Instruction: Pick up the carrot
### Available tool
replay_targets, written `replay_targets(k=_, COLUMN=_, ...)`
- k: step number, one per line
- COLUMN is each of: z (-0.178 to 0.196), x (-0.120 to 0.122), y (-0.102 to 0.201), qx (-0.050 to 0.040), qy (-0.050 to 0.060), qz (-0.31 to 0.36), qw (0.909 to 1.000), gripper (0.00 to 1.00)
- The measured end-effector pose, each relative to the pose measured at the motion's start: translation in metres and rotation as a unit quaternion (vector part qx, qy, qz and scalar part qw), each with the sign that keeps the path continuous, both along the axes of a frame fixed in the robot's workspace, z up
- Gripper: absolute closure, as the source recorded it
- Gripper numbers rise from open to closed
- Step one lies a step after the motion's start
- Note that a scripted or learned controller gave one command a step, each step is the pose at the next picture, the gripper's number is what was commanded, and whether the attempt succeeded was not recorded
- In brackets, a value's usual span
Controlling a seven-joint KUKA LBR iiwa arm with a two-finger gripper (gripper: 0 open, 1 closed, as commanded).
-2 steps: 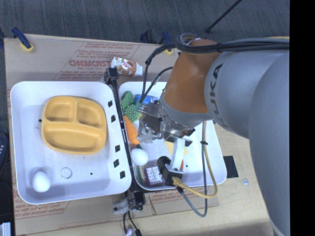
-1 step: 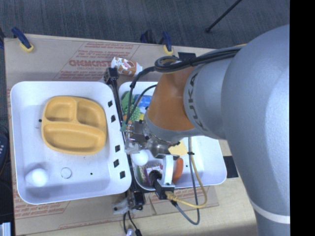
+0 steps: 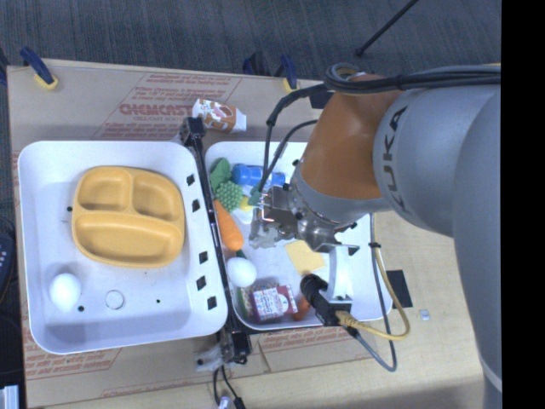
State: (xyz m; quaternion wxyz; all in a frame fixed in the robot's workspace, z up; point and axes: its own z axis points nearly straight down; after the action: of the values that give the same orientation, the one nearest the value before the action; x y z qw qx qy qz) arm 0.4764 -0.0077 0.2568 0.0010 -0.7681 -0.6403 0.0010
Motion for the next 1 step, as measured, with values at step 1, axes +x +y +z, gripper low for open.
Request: replay_targets(k=1, z=-0.0659, x=0.0006, y=0.0245, qx=0.0009, qy=0.002, qz=0.128, qw=0.9918, gripper=1.00)
